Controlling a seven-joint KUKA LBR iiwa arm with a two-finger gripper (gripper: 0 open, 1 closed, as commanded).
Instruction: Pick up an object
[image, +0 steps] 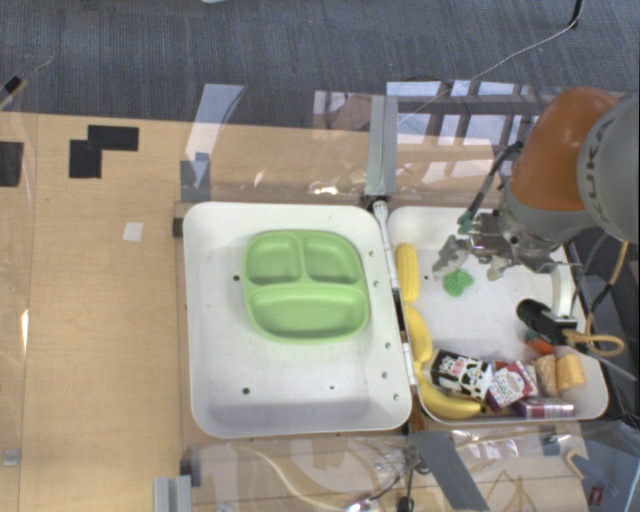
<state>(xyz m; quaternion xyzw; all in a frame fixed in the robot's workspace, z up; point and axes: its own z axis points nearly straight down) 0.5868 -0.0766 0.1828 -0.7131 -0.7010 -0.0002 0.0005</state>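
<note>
My gripper (469, 264) hangs over the upper middle of the right bin (500, 225), fingers spread open and nothing between them. Just below and slightly left of the fingertips, a small green object (457, 284) lies on the bin floor. A yellow corn cob (406, 272) rests along the bin's left wall. Below it are a yellow piece (421, 336) and a banana (446, 402). A black-and-white carton (462, 373) and a red packet (511, 385) sit at the bin's front.
The left bin (215, 390) holds a green divided plate (305, 285). Tan bread-like pieces (560, 373) and a pinkish item (546, 408) crowd the right bin's front right corner. A metal divider (392, 300) separates the bins.
</note>
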